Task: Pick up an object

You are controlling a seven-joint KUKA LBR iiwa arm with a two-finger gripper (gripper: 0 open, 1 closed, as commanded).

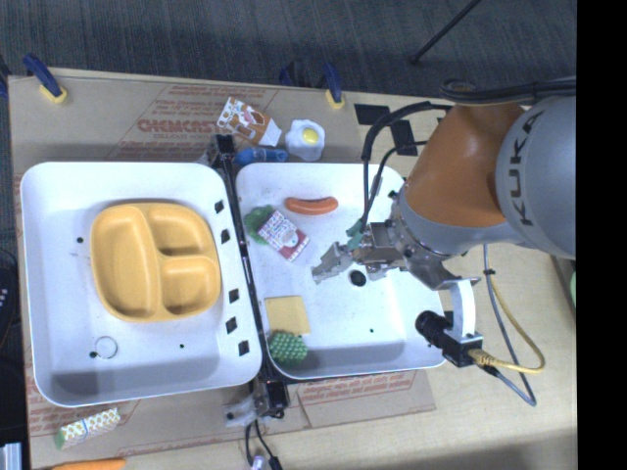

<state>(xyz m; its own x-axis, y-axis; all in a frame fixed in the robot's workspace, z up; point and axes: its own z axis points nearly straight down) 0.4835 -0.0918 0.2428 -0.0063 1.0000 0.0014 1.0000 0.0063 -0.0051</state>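
My gripper hangs over the middle of the right bin, its metal fingers pointing left, with nothing visible between them. In that bin lie a sausage near the far wall, a red and white packet resting on a green item, a yellow cheese slice and a green knobbly piece at the near left corner. The gripper is to the right of the packet and above the cheese slice in the picture.
The left bin holds a yellow divided tray. Behind the bins on the cardboard lie a small carton, a blue item and a white and yellow egg-like piece. Cables trail at the right.
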